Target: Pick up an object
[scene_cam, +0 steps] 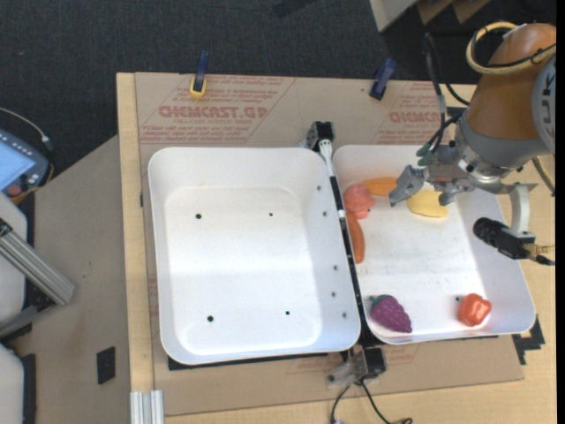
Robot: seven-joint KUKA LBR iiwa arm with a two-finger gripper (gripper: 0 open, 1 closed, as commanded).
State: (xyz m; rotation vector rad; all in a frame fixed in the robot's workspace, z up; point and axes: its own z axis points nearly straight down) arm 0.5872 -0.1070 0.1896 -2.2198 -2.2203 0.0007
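Gripper (425, 189) hanging over the right bin (508, 276), fingers spread wide with nothing between them. The yellow object (428, 204) lies just below the fingertips, nearer the right-hand finger, long axis running left to right. An orange piece (381, 185) sits just left of the left-hand finger.
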